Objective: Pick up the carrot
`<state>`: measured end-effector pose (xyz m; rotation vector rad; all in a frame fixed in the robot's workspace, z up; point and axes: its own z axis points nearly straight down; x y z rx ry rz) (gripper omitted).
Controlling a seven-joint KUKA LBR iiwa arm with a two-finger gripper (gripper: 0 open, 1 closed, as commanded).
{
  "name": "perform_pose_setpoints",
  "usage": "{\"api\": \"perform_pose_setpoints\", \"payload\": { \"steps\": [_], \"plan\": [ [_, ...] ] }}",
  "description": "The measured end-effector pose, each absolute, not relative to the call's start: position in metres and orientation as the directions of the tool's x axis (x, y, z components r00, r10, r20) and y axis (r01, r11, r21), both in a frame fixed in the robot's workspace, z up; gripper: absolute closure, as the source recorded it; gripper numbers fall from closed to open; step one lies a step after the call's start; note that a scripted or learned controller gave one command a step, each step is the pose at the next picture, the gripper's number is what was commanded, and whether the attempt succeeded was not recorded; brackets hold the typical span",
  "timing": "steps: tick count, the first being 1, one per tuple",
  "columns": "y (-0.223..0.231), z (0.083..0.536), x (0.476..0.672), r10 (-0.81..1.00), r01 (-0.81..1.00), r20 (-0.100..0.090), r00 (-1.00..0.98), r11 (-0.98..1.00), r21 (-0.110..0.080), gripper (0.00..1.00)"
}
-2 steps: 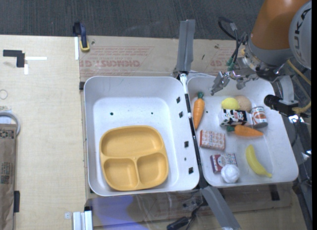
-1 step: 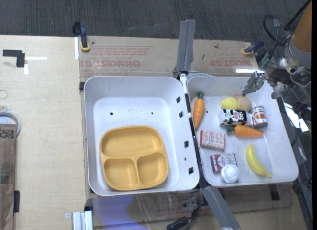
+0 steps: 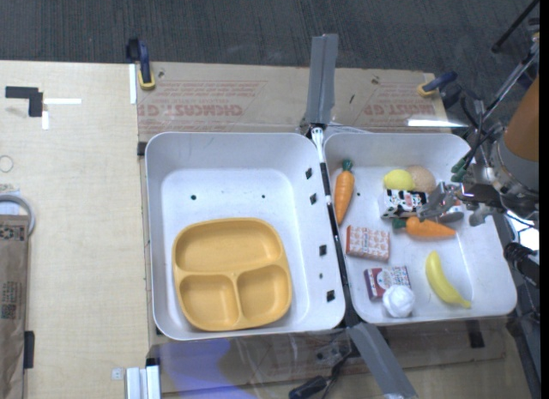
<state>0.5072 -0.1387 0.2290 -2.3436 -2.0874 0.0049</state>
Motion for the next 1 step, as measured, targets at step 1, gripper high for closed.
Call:
{"api": "perform_pose_setpoints", "payload": {
  "steps": [1],
  "plan": [
    [-0.0918, 0.1714, 0.5415, 0.991, 0.991, 0.000, 0.137, -0.137, -0.005, 0.00]
  ]
}}
